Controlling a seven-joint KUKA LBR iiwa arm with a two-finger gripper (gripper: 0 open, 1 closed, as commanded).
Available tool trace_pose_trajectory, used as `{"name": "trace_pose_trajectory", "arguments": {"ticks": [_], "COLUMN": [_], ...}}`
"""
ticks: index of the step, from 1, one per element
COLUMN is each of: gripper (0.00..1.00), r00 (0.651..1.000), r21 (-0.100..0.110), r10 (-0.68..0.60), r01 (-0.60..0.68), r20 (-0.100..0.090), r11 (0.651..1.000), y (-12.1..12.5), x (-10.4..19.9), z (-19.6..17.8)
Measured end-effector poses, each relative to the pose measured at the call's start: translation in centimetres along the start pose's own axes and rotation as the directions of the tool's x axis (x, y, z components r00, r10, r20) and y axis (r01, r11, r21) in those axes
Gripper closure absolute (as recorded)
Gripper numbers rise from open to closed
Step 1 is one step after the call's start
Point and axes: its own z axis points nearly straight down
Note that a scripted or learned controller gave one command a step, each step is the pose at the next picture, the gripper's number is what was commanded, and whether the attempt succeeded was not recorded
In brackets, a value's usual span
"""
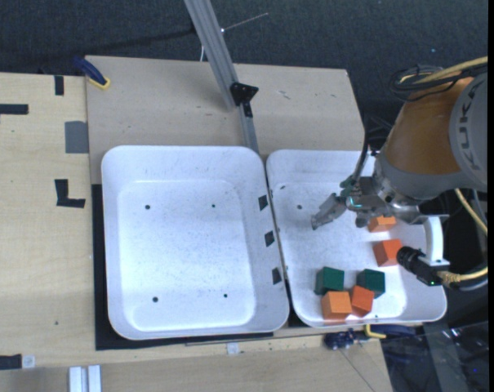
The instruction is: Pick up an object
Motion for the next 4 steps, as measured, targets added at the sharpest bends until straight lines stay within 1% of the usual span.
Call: {"name": "trace_pose_trajectory", "arguments": {"ticks": [1, 2, 3, 4], "gripper": [0.00, 0.00, 0.00, 0.00], "r00": [1.000, 1.000, 1.000, 1.000], "r21": [0.000, 0.005, 0.006, 0.002], "r10": [0.000, 0.001, 0.001, 0.001], "r01": [0.000, -0.001, -0.001, -0.001], "r20": [0.000, 0.001, 0.000, 0.001], "r11": [1.000, 1.000, 1.000, 1.000], "y": [0.0, -0.2, -0.7, -0.8], "x": [0.0, 0.0, -0.1, -0.1], "z": [0.0, 4.3, 10.8, 11.7]}}
